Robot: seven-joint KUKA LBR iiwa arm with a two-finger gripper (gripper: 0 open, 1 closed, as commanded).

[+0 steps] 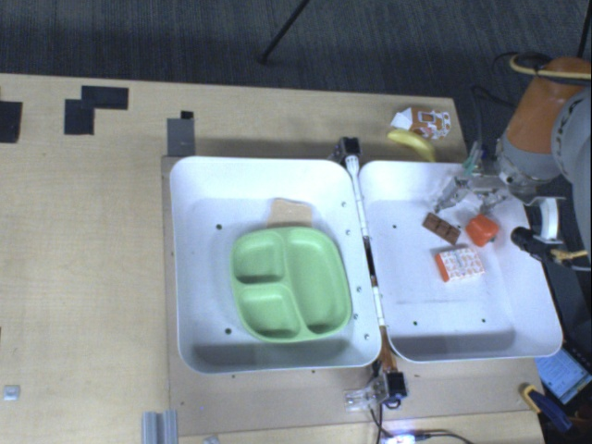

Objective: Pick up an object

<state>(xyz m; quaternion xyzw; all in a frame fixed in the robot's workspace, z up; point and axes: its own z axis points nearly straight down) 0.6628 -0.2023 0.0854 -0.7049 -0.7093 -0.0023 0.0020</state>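
Pincer (469,195) hangs above orange block (481,229) in right bin (527,336).

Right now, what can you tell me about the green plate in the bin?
The green plate looks like smooth plastic, a rounded square split into three sections: two smaller ones on the view's left and one long one on the right. It lies flat, slightly turned, in the middle of the left white bin. A tan flat piece peeks out at its far edge, seemingly tucked under it.

Grey arm (564,141) with an orange band, thin metal tool (469,190), black cable.
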